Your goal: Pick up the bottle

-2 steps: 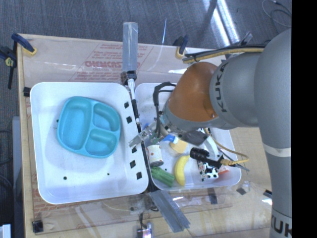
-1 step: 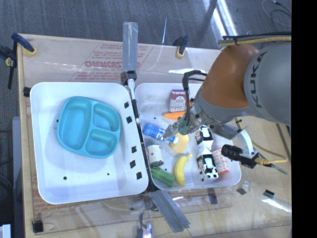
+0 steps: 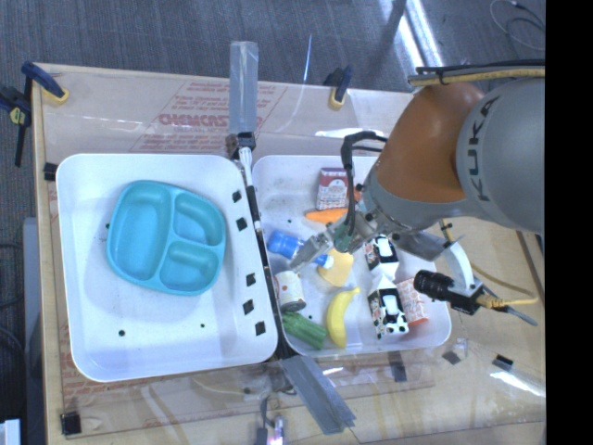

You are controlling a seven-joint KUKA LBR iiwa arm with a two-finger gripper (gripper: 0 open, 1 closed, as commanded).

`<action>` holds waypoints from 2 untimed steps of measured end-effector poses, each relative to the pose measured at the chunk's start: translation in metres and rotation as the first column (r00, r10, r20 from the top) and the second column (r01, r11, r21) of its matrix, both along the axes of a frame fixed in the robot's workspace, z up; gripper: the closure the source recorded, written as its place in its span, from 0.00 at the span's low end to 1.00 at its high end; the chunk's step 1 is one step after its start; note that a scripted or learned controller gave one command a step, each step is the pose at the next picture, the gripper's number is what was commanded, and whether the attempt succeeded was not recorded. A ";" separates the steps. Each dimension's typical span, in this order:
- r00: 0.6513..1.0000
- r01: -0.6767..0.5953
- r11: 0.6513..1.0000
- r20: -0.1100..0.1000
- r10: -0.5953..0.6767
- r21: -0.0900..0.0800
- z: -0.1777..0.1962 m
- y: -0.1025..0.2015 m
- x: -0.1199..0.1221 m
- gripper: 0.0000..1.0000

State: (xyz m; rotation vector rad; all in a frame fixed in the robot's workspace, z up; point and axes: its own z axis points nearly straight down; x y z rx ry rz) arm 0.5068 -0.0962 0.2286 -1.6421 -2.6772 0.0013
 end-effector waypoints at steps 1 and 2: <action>0.984 -0.177 0.984 0.004 0.177 -0.001 -0.081 -0.010 0.009 0.00; 0.984 -0.175 0.984 0.010 0.175 -0.006 -0.088 -0.012 0.012 0.00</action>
